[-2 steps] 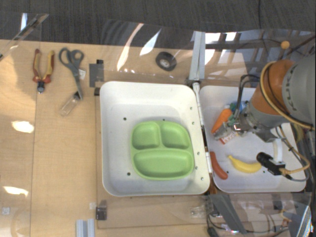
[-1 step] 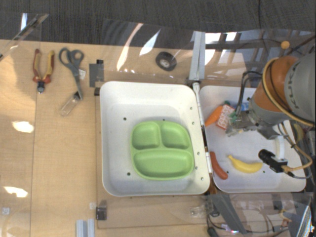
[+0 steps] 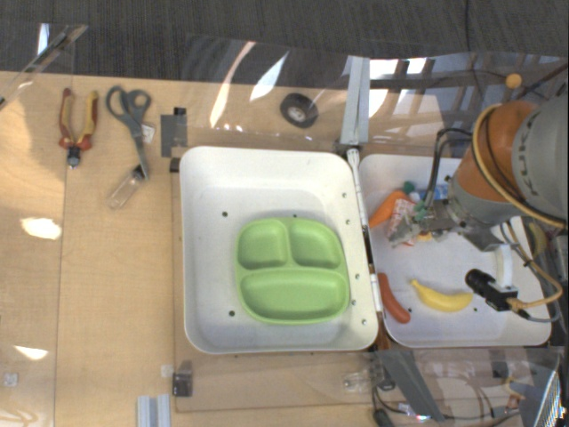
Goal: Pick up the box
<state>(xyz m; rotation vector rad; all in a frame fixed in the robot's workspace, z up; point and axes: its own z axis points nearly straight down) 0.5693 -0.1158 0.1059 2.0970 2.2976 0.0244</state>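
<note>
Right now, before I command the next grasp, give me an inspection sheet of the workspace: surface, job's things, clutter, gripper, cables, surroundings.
Surface: wooden bench bearing a left bin and a right bin, both white.
Job's things: box not clearly made out; a small pale item lies beside the carrot, too blurred to name.
Clutter: green divided plate in the left bin; carrot, banana and red sausage in the right bin.
Grippers: gripper low over the right bin's far left part, next to the pale item.
Cables: dark cable looping beside the wrist.
Surroundings: pliers, scissors and tape roll on the bench outside the bins.
</note>
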